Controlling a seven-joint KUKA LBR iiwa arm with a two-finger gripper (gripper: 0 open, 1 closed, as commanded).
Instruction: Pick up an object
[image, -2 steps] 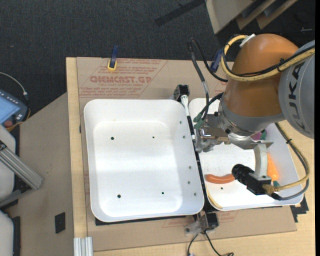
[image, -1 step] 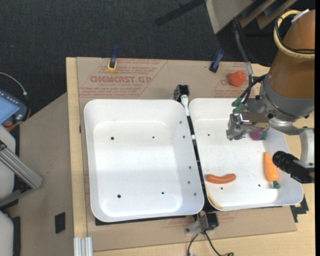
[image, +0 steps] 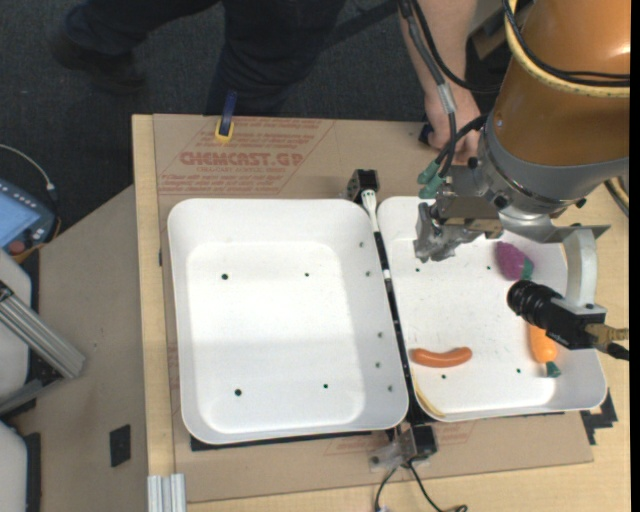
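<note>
My gripper (image: 436, 243) hangs over the upper left part of the right bin (image: 480, 395), pointing down at bare bin floor. Nothing shows between its fingers. An orange sausage-shaped object (image: 442, 356) lies on the bin floor well below the gripper, near the front left. A purple object (image: 512, 261) lies to the right of the gripper, partly under the arm. An orange carrot-like object with a green tip (image: 544, 350) lies at the bin's right side, partly hidden by a black part of the arm.
The left bin (image: 270, 420) sits beside the right one, with a black divider strip (image: 385, 290) between them. Both rest on a cardboard sheet (image: 250, 150). The arm's orange band and grey body (image: 560, 90) overhang the right bin's back right.
</note>
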